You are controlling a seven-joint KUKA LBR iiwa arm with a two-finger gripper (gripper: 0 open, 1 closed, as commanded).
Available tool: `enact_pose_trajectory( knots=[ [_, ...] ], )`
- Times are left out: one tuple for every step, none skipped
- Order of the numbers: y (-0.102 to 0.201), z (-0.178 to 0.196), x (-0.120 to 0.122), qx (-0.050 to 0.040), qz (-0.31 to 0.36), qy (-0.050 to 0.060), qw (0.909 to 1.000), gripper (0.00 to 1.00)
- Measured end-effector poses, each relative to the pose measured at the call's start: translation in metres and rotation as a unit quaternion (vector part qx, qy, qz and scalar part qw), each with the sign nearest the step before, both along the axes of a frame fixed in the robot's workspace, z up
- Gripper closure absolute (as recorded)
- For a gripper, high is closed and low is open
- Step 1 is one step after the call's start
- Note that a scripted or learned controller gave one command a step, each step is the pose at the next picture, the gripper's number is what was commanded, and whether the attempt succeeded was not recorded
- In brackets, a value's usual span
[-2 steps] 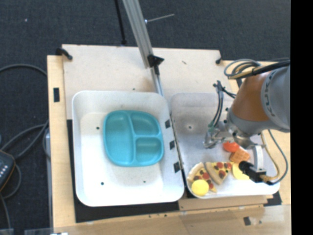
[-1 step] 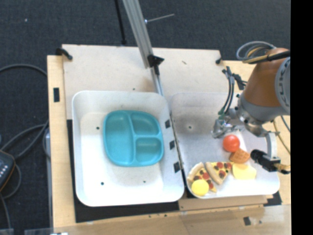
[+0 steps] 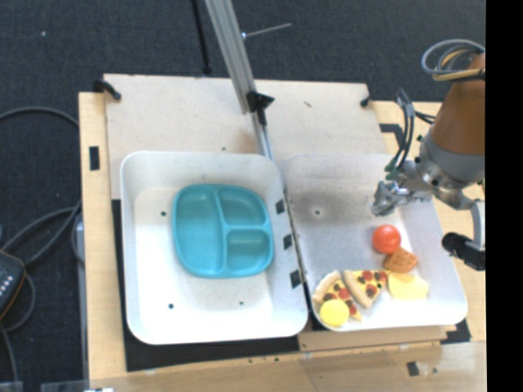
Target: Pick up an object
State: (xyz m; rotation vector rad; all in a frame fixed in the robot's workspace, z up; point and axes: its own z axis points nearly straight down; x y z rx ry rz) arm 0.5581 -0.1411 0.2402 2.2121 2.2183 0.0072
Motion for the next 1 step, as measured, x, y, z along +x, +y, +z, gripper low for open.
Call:
enact_pose_trajectory(
  knots=[
    [-0.0014,0.0293,0.0013,0.0005,0.000,0.002,1.0000,1.00]
  ],
)
